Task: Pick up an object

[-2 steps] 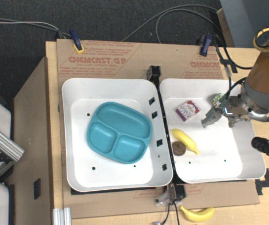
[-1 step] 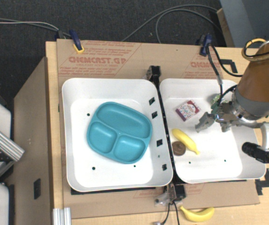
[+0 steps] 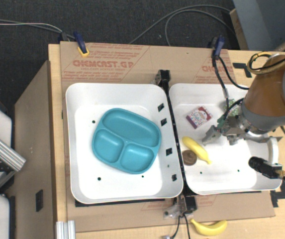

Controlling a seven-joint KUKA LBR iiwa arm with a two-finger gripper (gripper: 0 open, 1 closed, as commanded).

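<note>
Two shallow white bins sit side by side on a brown cardboard-covered bench, their inner rims touching along a black divider. The left bin (image 3: 77, 133) holds one smooth turquoise plastic plate (image 3: 126, 140), rounded, with three compartments, lying flat near the middle with bare white floor on every side. The right bin (image 3: 222, 183) holds three small things: one curved yellow banana (image 3: 196, 149), one round brown disc (image 3: 189, 157) touching the banana's lower edge, and one flat printed packet (image 3: 198, 117), pink and white, lying apart toward the far wall. A second yellow banana (image 3: 209, 227) lies outside the bins at the bench's near edge. One grey arm with an orange band reaches over the right bin's right half. Its gripper (image 3: 221, 134) hangs just right of the banana, fingers spread with nothing between them. The bin's near right floor is bare
</note>
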